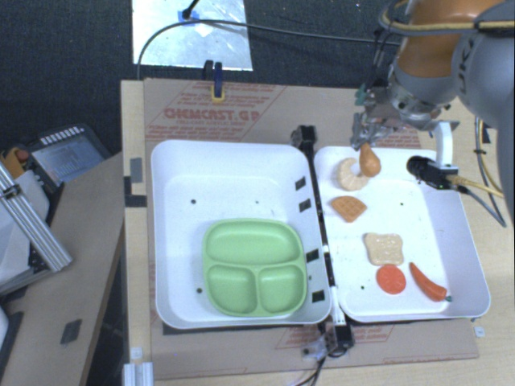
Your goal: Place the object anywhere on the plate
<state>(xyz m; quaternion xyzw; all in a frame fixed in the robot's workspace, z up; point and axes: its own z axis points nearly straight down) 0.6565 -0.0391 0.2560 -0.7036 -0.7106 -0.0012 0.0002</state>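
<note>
Tool (366,139): over far-left corner of R bin (451,240), pointing down; grip state can't tell from this angle.
Arm (451,22): comes in from far right, above R bin's far edge.
Brown oval (369,162): directly under tool tip, touching or just below it; held or not, can't tell. Sits by far wall of R bin.
Pale curl (348,174): just left of brown oval, touching or overlapping it.
Waffle (348,208): near side of curl, close to bin's left wall.
Toast (384,248): mid R bin, apart from waffle.
Red disc (392,280): just nearer than toast, almost touching.
Red pepper (429,282): right of disc, near the near-right corner.
Open room, R bin: right half and centre bare.
Plate (241,244): green, 3 sections, in L bin (185,183), near-right part, close to its near edge and right wall.
Open room, L bin: far half and left strip bare.
Bins: side by side, inner walls touching, on cardboard-topped surface (233,111).
</note>
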